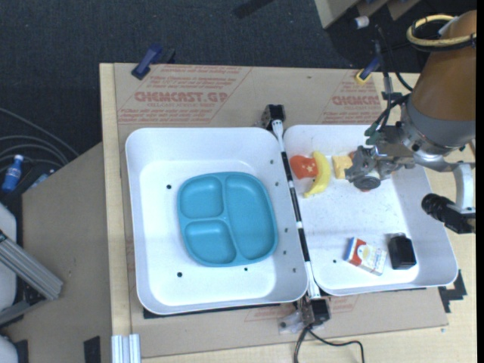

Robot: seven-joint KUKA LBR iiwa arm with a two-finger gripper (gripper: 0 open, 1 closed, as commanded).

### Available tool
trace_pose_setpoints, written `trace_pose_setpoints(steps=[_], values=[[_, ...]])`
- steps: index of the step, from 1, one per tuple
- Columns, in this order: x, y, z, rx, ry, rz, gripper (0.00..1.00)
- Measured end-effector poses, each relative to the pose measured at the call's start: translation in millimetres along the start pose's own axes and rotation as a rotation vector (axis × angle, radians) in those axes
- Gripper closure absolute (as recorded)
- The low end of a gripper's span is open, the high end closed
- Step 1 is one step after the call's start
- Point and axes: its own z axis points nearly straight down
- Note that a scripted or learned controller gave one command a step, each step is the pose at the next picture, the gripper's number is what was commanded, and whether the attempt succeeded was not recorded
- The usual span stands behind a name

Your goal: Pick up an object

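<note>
Claw (366, 174), finger state indeterminate; banana (319, 177) lies just at its 9 o'clock, long axis 12-to-6.

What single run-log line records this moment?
arm: over right bin | gripper: beside banana | blue plate: left bin

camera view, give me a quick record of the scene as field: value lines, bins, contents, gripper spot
left bin: holds a blue divided plate
right bin: holds the small items
far left corner of right bin: red object, banana, pale yellow block
near edge of right bin: small red, white and blue box, black object
gripper: low over the right bin, just right of the yellow block
</note>
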Motion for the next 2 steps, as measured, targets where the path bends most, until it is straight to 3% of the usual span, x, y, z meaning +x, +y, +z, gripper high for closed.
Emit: trace_pose_setpoints(steps=[1, 2], values=[[24.8, 58.5, 10.4, -0.004, 0.000, -0.002, 1.00], [39.7, 34.2, -3.1, 0.000, 0.001, -0.003, 1.00]])
